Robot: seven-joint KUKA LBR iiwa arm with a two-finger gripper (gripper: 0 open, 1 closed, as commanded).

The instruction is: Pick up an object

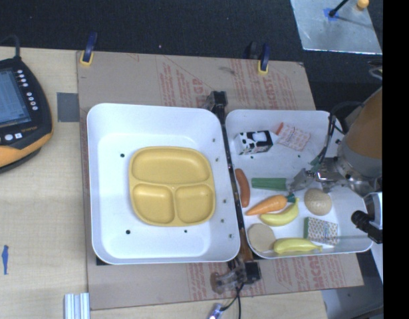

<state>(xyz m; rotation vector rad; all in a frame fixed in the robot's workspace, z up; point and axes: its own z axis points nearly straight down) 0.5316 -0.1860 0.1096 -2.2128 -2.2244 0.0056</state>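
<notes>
The gripper [309, 177] is seen low in the right bin [292, 119], its opening not discernible, just beside the round beige ball [318, 201]. The objects are crowded there: carrot [266, 205], banana [282, 216] and green stick [269, 184] lie touching. A slanted closure could be deflected by neighbours, and the ball could be rolled away.
</notes>
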